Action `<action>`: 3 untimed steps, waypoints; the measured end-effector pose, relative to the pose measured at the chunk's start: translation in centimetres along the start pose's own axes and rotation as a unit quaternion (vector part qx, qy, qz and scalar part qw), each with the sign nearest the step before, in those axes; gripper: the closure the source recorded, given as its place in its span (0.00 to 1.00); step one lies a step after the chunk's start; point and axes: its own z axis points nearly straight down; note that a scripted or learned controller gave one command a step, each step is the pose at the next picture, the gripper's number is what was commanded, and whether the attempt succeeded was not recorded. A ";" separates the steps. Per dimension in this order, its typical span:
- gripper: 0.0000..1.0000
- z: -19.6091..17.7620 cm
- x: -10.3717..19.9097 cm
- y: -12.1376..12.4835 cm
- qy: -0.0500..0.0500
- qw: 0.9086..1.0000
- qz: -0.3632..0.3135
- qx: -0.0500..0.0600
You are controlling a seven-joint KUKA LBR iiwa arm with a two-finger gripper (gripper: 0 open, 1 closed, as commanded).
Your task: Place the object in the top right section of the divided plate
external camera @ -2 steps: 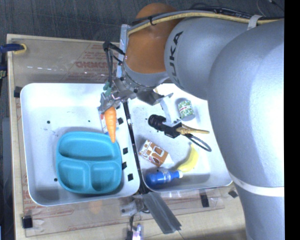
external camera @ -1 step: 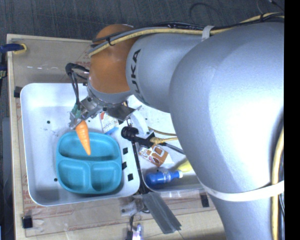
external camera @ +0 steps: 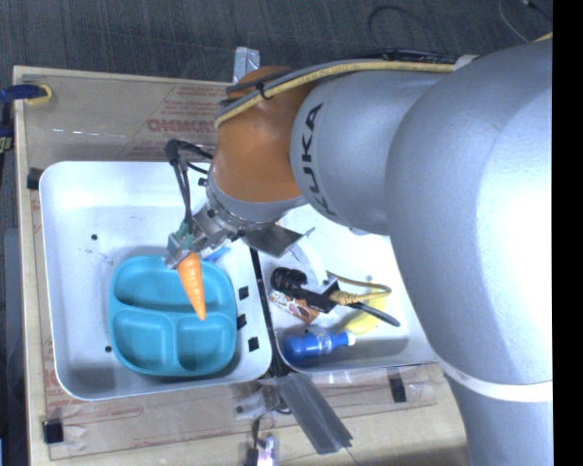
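Observation:
A blue divided plate point(external camera: 165, 333) lies in the left white bin point(external camera: 73, 260), with one long section at its top and two smaller ones below. My gripper point(external camera: 188, 249) hangs over the plate's upper right part. It is shut on the thick end of an orange carrot point(external camera: 193, 285). The carrot points down and slightly right, its tip over the ridge between the sections on the plate's right side. I cannot tell whether the tip touches the plate.
The right bin point(external camera: 389, 260) holds a blue bottle point(external camera: 316, 344), a yellow thing point(external camera: 361, 320), a black thing point(external camera: 290, 282) and a brown wrapper point(external camera: 296, 307). The arm's big grey body covers most of that bin. The bins' shared wall point(external camera: 260, 309) runs just right of the plate.

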 end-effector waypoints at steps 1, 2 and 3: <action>1.00 4.0 6.3 6.6 0.000 1.000 0.030 0.000; 1.00 -0.9 1.1 -0.3 0.000 0.988 0.153 0.002; 1.00 -1.6 1.6 0.0 0.000 0.993 0.118 0.000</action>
